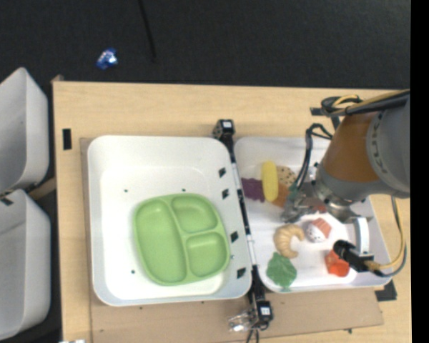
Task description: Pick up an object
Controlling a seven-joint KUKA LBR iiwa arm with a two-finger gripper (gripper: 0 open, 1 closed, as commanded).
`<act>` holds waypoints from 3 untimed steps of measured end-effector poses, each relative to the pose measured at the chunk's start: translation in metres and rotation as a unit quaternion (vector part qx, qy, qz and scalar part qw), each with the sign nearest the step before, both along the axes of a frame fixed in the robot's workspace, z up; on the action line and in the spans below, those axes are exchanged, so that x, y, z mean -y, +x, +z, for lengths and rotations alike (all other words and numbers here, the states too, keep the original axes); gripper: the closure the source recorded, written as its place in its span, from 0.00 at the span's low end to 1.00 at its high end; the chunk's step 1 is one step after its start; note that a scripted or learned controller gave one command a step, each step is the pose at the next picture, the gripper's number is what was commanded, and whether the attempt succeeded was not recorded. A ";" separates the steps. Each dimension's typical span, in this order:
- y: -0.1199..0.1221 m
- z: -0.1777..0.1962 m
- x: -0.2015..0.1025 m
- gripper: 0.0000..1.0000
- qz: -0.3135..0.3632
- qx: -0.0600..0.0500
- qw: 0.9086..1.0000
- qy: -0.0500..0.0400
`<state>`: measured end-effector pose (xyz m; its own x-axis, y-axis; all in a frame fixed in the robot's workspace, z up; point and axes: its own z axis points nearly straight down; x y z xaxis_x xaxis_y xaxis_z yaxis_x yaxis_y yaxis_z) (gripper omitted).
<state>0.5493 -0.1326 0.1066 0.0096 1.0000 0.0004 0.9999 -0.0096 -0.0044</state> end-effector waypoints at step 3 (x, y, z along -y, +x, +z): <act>-0.009 0.134 -0.004 1.00 0.007 0.003 1.000 -0.001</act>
<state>0.5400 -0.1290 0.2405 -0.0035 1.0000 -0.0010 1.0000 0.0035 0.0009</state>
